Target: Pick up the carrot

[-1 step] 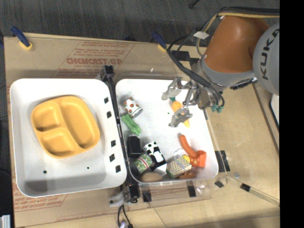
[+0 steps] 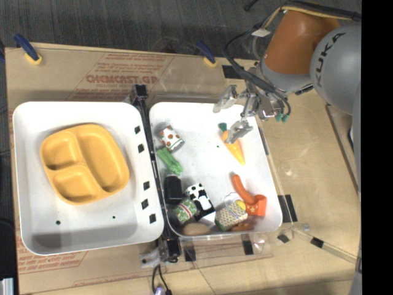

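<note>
The carrot (image 2: 236, 149), orange with a small green top, lies in the right bin (image 2: 196, 118) near its right wall, pointing toward the bin's near side. My gripper (image 2: 234, 114) hangs just above the carrot's top end, open. One finger (image 2: 223, 101) juts out to the left. The other finger (image 2: 243, 128) sits right at the carrot's upper end. Nothing is held between them.
The right bin also holds a red and white can (image 2: 171, 139), a green pod (image 2: 170, 162), a black block (image 2: 172, 188), a cow-patterned item (image 2: 198, 195), a green can (image 2: 184, 211), an orange-red toy (image 2: 249, 199) and a woven box (image 2: 231, 215). A yellow divided plate (image 2: 85, 161) lies in the left bin (image 2: 31, 226).
</note>
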Tool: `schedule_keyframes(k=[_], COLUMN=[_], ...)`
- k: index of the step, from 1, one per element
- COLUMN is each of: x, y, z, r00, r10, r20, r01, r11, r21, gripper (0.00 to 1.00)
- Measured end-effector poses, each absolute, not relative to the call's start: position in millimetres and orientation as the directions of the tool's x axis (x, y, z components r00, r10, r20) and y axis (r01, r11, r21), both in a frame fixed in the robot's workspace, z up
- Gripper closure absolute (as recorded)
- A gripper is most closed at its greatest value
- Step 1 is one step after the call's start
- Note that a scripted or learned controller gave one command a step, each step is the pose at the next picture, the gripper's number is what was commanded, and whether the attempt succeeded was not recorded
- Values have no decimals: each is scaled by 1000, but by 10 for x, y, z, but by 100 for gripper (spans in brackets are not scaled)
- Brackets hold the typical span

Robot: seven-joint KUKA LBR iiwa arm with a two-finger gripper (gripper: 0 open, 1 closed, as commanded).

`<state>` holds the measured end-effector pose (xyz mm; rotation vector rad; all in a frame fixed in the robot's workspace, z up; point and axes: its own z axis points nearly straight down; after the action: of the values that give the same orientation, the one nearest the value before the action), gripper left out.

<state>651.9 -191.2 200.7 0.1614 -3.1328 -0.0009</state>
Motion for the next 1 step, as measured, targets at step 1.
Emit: schedule_keyframes(k=[1], x=[6398], y=[-1984], z=[892], r00=[-985], r10=[-170], r20=[3], r01=[-170], r11=[985], r21=[2], gripper=[0])
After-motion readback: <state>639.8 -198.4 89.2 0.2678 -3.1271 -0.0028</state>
